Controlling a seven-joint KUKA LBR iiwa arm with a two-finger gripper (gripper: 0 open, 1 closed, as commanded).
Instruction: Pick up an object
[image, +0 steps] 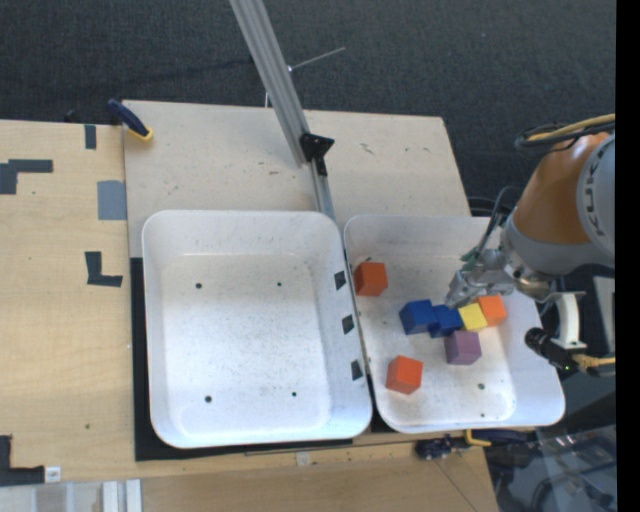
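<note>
Speckled white plastic bins (240, 230), wooden bench (60, 300).

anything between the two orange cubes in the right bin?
No. In the camera view, bare bin floor separates upper orange cube from lower orange cube; blue block sits off to the right.

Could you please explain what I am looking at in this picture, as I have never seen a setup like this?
This is one camera fixed above a workbench, looking down at a slant. The grey and orange shape at the right is a robot arm; its job is to pick up an object. At its tip is a pincer, lowered over a cluster of blocks. Two shallow white bins sit side by side. The right bin holds small blocks: an orange block near its left wall, another orange block nearer the front, and a cluster of a blue block, yellow block, purple block and small orange block. Whether the pincer grips anything cannot be told from here.
</note>
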